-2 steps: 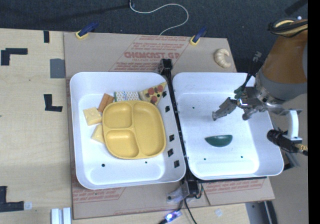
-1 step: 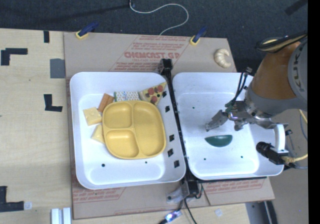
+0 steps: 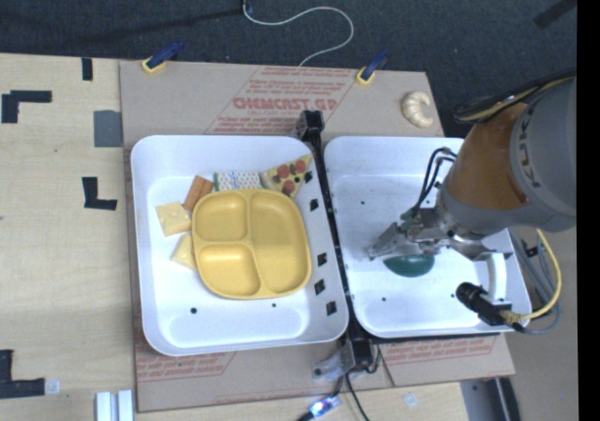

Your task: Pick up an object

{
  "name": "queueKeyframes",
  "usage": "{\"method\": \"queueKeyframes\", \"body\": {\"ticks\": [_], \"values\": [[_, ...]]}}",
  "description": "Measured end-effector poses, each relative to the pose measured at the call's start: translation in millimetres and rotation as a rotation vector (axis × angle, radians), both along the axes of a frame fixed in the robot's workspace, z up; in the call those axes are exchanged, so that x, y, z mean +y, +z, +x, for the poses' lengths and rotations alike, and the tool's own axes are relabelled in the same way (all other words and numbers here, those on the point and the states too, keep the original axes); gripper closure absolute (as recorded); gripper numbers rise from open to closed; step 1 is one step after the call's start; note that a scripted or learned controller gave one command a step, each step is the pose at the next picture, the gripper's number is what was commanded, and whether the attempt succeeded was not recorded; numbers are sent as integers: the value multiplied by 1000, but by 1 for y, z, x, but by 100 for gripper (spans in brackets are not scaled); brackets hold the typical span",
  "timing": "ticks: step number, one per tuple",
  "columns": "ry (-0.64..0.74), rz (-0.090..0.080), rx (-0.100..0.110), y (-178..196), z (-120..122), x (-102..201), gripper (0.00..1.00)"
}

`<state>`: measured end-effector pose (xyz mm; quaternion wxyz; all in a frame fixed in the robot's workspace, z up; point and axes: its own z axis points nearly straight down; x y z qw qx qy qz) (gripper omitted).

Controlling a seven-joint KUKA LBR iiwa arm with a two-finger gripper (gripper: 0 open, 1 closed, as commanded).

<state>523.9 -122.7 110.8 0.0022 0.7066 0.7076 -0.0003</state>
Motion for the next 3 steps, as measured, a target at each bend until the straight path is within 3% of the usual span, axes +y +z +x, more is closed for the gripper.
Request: {"method": "queueKeyframes", "body": {"ticks": [1, 2, 3], "values": [[-1, -11, -29, -18, 9, -4, 0], [0, 2, 2, -16, 1, 0, 100], [1, 3, 0, 37, 11, 4, 100]]}}
